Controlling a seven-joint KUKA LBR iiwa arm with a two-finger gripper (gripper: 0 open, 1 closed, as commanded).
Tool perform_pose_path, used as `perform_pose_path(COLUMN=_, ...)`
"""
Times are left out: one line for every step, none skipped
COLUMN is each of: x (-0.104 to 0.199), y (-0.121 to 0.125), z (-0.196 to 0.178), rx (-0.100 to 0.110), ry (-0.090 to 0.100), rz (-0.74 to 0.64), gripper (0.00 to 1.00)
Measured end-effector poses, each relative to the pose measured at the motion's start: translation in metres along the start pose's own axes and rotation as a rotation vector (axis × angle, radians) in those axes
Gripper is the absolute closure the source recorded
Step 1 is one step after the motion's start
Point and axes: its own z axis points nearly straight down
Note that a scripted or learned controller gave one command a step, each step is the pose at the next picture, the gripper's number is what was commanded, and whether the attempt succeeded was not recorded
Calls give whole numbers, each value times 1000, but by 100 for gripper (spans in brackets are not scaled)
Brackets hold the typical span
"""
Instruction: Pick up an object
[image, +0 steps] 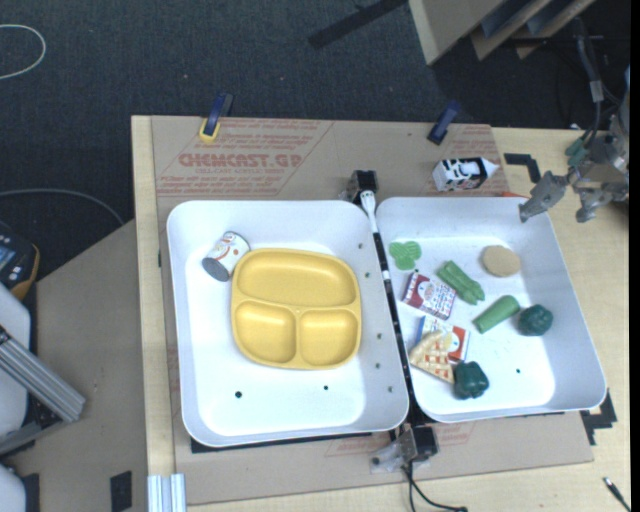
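The right bin holds several small items: a tan round piece, a green pod, a green cucumber, a dark green pepper, a red and white packet, a waffle piece, a dark green lump and a light green leaf. My gripper hangs over the bin's far right corner, above and right of the tan piece. It is open, with nothing between its fingers.
The left bin carries a yellow divided plate and a small tipped can. A black and white toy lies on the cardboard behind the right bin. Clamps hold the board's far edge.
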Motion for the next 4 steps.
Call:
perform_pose_path(x=1, y=2, z=-8, rx=-13, ry=-3, rz=-3, gripper=0)
perform_pose_path(x=1, y=2, z=34, rx=-9, ry=-2, rz=-3, gripper=0)
perform_pose_path(x=9, y=5, z=82, rx=-8, ry=-1, rz=-4, gripper=0)
perform_pose_path(x=11, y=6, z=125, rx=-8, ry=-2, rz=-5, gripper=0)
